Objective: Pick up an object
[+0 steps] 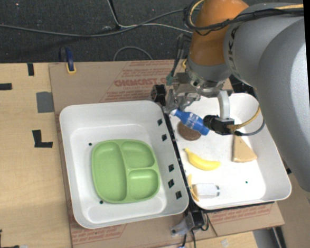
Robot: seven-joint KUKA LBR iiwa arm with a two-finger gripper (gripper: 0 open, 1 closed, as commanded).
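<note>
Camera view: arm bent over right bin (271, 189), pincer (179, 107) above blue bottle (192, 121).

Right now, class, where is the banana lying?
The banana lies in the right bin, near its left wall, below the brown disc and above the small white object.

Two white bins (72, 153), one green plate (125, 170), one banana (202, 162), one blue bottle (193, 121)
</note>
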